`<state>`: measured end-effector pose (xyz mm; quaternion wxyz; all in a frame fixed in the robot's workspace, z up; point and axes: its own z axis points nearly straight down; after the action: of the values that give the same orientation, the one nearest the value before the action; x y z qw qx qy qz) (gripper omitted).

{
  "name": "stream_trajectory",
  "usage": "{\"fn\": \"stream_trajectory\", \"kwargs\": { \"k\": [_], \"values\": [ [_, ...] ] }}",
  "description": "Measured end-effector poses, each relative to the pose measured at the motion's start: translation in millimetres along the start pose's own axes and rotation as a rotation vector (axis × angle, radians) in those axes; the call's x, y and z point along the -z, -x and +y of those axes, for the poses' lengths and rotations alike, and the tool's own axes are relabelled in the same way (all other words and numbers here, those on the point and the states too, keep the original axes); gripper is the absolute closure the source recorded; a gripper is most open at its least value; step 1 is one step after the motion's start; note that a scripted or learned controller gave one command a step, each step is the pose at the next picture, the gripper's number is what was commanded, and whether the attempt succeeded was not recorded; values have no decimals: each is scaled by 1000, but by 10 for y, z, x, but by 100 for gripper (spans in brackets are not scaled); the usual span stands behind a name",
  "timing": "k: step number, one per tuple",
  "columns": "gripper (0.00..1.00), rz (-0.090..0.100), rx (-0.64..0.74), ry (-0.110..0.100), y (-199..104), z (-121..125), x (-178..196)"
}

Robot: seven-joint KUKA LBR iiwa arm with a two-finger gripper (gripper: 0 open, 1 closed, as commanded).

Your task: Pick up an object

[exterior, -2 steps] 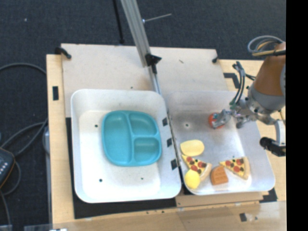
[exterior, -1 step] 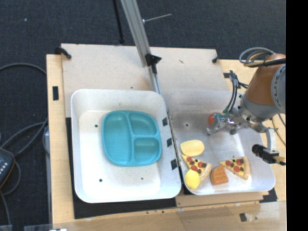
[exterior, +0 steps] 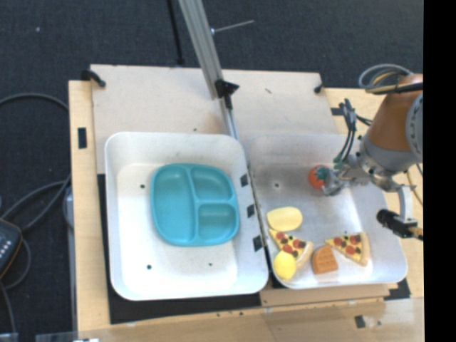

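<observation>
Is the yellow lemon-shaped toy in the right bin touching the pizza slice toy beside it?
Touching. In the camera view, the yellow lemon-shaped toy lies against the lower edge of the left pizza slice toy, with no white bin floor between them.

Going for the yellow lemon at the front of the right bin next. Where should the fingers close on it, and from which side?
Come straight down on the lemon and close across its narrow middle. It lies tight against the bin's left wall with a pizza slice touching its upper right, so a side approach looks blocked. Fingers probably fit best at its upper-left and lower-right flanks.
</observation>
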<state>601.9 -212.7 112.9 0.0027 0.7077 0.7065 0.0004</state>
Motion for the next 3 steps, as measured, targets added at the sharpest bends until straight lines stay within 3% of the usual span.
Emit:
{"fn": "stream_trajectory", "kwargs": {
  "k": [2,3],
  "values": [
    [100,0,4,3,-33,-49,1031],
    [100,0,5,3,19,40,1513]
  ]
}}
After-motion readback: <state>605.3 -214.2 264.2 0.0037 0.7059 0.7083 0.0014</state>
